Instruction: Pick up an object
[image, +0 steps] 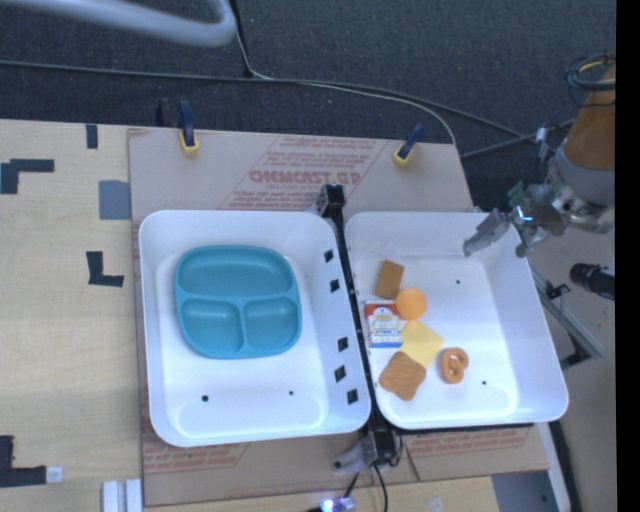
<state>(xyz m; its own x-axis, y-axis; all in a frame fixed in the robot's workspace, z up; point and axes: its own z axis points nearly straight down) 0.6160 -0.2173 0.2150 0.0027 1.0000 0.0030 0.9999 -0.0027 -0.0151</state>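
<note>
Six small food items lie clustered in the right bin (520, 330), among them an orange ball (411, 304) touching a yellow slice (421, 343). The gripper (497, 232) hovers above the bin's far-right corner, empty; finger spread cannot be determined. Risk: tight clustering may cause a missed or double grasp.

You're looking at a robot lab: a wooden bench (60, 330) marked with black tape, a cardboard sheet (290, 170) clamped down by yellow clips (188, 138), loose cables (300, 85) trailing behind, and toy food (410, 303) for testing.
</note>
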